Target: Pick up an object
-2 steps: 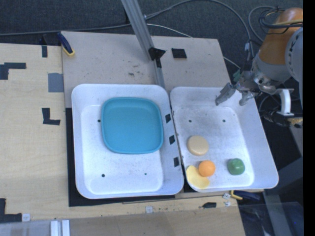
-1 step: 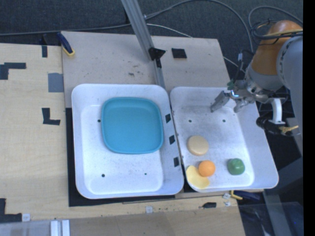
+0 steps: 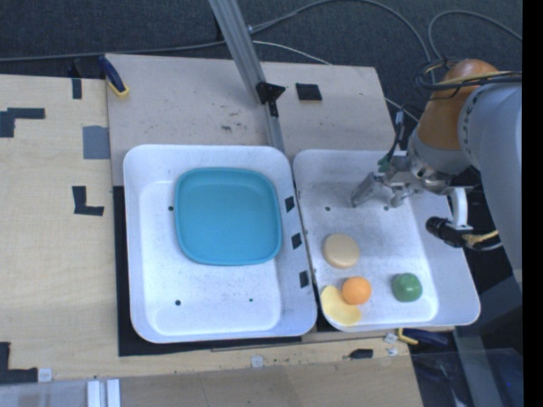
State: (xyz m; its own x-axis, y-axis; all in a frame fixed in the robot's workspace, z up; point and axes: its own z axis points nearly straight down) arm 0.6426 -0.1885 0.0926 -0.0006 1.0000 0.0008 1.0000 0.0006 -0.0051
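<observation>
The right bin (image 3: 373, 202) holds a beige round object (image 3: 341, 250), an orange ball (image 3: 355, 290), a yellow piece (image 3: 337, 309) partly under the ball, and a green object (image 3: 407, 287). My gripper (image 3: 376, 194) hangs over the back part of this bin, above and to the right of the beige round. Its fingers (image 3: 365, 192) are spread apart and nothing lies between them. The arm with its orange band (image 3: 441, 117) comes in from the right.
The left bin (image 3: 153, 227) contains a light blue square plate (image 3: 227, 214). A slanted metal pole (image 3: 246, 49) rises behind the bins. Cables run across the dark floor at the back right. Black tape marks dot the wooden bench on the left.
</observation>
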